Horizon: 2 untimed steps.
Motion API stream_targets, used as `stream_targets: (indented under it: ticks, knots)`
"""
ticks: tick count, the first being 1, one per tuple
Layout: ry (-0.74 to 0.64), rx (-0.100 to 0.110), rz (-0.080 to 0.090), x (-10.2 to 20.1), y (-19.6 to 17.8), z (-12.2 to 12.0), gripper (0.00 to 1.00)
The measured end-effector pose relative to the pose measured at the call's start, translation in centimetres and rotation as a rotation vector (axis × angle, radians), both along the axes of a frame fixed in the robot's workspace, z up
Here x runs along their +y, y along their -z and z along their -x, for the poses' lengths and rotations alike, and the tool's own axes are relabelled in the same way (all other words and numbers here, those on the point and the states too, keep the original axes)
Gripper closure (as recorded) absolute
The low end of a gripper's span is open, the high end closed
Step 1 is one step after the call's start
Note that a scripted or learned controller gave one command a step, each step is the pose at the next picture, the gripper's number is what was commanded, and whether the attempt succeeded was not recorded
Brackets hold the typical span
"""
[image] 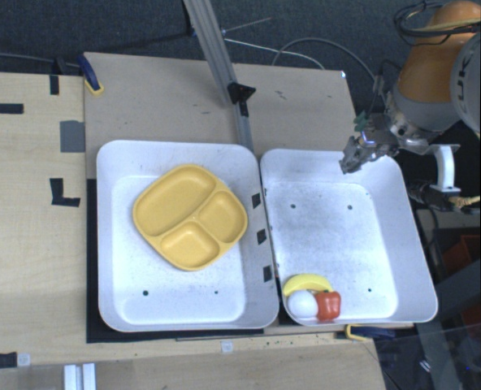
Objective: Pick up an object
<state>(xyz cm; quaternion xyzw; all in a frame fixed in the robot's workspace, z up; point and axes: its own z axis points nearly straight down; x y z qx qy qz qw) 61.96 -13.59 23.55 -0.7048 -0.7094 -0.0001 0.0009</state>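
Hovering over the right bin's (403,218) far corner, the tool (353,162) grips nothing, whether apart or together I cannot tell; nothing is lifted yet; the small objects (312,297) remain in the near corner, well apart.

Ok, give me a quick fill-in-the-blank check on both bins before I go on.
1. The yellow divided plate lies in the ____ bin.
2. The plate has ____ compartments.
3. The white ball sits between the banana and the ____ toy.
4. The end effector hangs over the right bin's ____ edge.

Missing: left; three; red; far
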Motion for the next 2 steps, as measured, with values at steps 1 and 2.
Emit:
stream_targets:
  ticks: [1,2]
  knots:
    - [-0.001,0.000,-0.001,5.7,-0.7,-0.5,1.00]
    - [0.000,0.002,0.000,11.0,0.8,-1.4,1.00]
